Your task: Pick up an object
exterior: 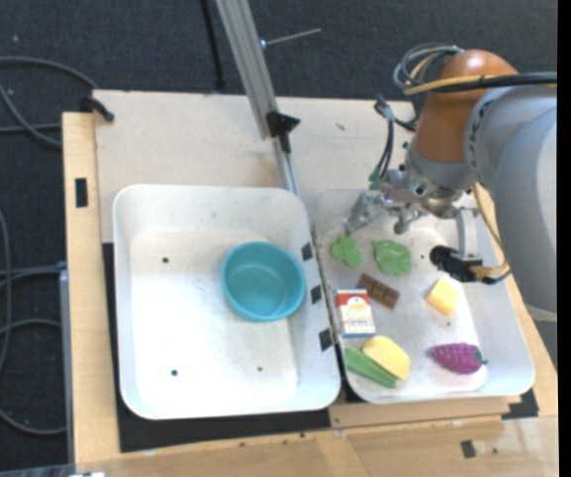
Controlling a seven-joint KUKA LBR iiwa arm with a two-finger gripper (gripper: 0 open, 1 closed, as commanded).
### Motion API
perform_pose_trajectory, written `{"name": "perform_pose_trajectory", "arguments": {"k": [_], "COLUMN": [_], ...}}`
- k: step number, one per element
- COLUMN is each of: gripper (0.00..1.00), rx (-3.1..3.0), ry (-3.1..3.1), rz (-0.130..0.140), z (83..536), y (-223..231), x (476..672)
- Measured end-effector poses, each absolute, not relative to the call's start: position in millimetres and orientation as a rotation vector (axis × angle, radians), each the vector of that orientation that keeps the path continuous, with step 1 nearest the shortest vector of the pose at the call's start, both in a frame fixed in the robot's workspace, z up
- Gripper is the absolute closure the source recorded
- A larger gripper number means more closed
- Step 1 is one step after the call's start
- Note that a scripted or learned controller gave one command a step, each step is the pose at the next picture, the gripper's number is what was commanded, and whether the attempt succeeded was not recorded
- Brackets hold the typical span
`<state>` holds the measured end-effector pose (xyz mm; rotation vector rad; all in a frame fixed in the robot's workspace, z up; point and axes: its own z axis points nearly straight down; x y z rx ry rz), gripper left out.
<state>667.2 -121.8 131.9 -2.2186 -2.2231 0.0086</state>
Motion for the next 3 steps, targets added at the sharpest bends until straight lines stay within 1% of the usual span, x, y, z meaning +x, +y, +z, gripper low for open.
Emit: {"name": "perform_pose_trajectory", "arguments": {"k": [1, 2, 3], "gripper": [0.00, 1.00, 1.00], "rx": [-2.223, -2.226, -2.226], "ry": [-2.224, -2.227, -2.223], "rz": [0.006, 0.000, -0.007], "z": [100, 113, 158], "y": [-124, -125, -128], "x": [667.1, 668.4, 672.8]}}
